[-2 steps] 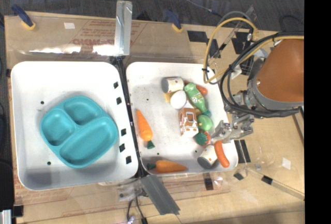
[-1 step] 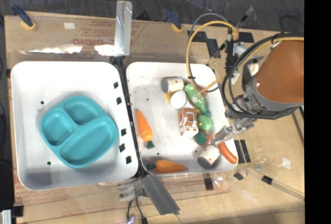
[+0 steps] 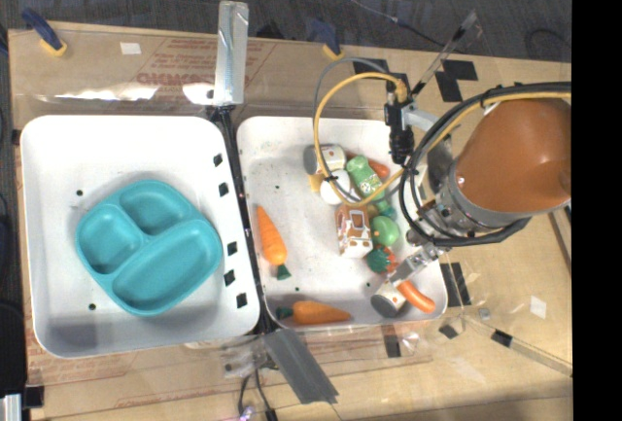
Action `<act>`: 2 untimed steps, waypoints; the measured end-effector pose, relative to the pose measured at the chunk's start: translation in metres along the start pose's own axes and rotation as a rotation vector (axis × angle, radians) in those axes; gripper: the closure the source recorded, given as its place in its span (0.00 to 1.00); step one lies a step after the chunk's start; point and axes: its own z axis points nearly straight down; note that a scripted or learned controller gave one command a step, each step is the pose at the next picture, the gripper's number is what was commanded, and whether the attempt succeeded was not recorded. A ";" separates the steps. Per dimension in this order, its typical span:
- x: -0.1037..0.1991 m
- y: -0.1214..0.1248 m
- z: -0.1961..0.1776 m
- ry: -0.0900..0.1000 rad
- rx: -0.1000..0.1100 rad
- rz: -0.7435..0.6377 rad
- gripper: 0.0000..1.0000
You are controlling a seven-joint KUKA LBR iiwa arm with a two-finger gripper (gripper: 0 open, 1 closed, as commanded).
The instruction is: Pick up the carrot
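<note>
Orange tapered carrot lies near right white bin's left wall, long axis near-vertical, green end toward bottom. My pincer: spread state indeterminate.

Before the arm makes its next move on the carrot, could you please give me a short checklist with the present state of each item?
1. Carrot visible: ok. One carrot lies by the right bin's left wall, another carrot along its lower wall.
2. Carrots free of other toys: ok, both lie apart from the toy pile.
3. Gripper above a carrot: not ok, it hangs at the bin's right side over the pile.
4. Gripper holding something: cannot tell.
5. Teal plate out of the way: ok, it sits in the left bin.
</note>
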 end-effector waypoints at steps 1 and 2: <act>-0.003 -0.002 0.044 0.000 0.001 -0.120 1.00; -0.040 -0.018 0.017 0.003 0.005 -0.257 1.00</act>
